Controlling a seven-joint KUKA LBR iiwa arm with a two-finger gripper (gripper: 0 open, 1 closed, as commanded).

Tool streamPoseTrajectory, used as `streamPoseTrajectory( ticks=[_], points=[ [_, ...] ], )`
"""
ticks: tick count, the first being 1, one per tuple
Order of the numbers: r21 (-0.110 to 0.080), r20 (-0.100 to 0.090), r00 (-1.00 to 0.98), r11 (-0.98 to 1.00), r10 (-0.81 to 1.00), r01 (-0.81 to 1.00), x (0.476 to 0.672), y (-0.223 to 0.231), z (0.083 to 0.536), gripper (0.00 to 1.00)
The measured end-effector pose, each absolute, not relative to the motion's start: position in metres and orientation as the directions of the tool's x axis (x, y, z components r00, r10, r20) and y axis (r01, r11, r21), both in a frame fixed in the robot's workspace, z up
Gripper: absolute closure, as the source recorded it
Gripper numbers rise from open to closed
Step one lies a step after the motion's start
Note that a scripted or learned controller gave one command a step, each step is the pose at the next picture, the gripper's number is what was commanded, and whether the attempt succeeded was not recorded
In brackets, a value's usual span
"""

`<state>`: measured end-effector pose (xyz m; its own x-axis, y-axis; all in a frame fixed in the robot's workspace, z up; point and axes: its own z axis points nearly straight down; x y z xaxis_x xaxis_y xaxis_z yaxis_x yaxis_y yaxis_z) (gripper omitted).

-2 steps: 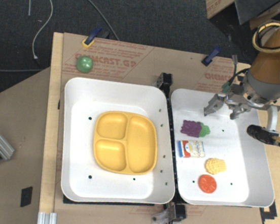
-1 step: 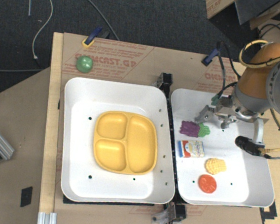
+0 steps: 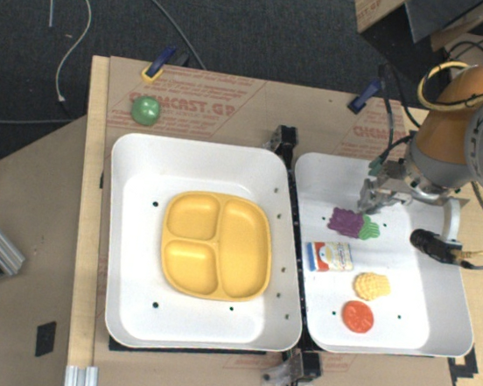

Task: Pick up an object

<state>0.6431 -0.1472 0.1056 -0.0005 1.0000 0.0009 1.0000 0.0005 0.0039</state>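
In the right white bin lie a purple-and-green toy vegetable, a small white, red and blue carton, a yellow corn-like toy and a red round toy. My gripper hangs from the grey arm with its orange band, just above and to the right of the purple toy, close to its green end. Whether it touches the toy is hidden by the fingers' angle.
The left white bin holds a yellow divided plate. A green ball rests on the cardboard beyond the left bin. Blue clamps sit at the cardboard's far edge. Cables run beside the arm at the right.
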Motion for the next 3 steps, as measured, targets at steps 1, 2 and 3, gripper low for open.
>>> streamPoseTrajectory(
  ticks=[1,2,3],
  points=[
    [0.006,-0.001,0.000,0.000,1.000,1.000,0.643,-0.150,0.150,1.00],
    [0.007,-0.002,0.000,0.000,1.000,1.000,0.645,-0.152,0.215,1.00],
    [0.007,-0.002,-0.001,0.001,1.000,1.000,0.643,-0.154,0.260,1.00]
  ],
)
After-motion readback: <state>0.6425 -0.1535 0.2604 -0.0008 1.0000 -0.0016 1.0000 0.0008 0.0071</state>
